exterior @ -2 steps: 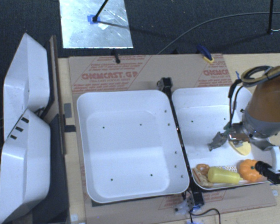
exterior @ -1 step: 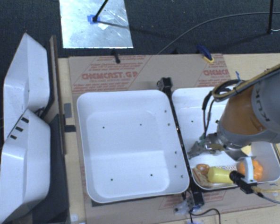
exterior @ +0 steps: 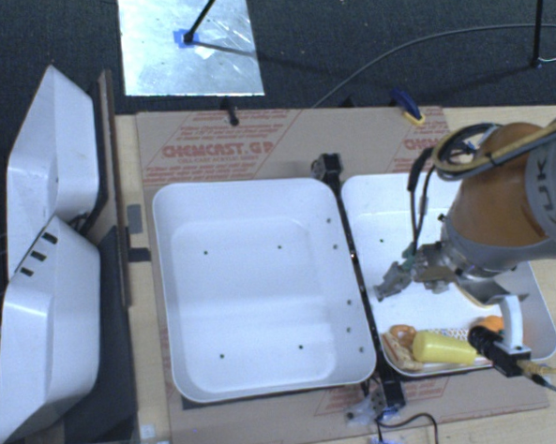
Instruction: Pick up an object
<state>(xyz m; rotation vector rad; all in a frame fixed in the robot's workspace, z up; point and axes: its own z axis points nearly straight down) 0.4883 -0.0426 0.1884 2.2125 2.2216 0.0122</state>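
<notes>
1. The worktop [exterior: 282, 136] is covered with a flat brown cardboard sheet printed in red, probably there to protect the surface and give the bins a level seat.
2. The left bin [exterior: 254, 283] is a shallow white plastic tray with rounded corners and small dark dots on its smooth floor. It sits just beside its twin, so a thing could be carried across in a short move.
3. The right bin [exterior: 381, 219] has the same shape, and all the loose things lie in it, gathered against its near edge.
4. The arm [exterior: 502, 203] reaches in over the right bin, its glossy orange band bulging above the grey wrist, with dark cables looped over it.
5. The claw [exterior: 394, 282] hangs low over the middle of the right bin, a grey metal part pointing toward the divider. Whether it is released or clenched, I cannot tell, and nothing is visible in its grip.
6. The yellow object [exterior: 444, 348], smooth, rounded and elongated like plastic, lies near the bin's front wall, apart from the claw. It looks the easiest thing to pick.
7. A small tan object [exterior: 400, 336] touches its left end, and a small orange object [exterior: 492, 323] sits to its right, partly hidden by a dark fitting.
</notes>
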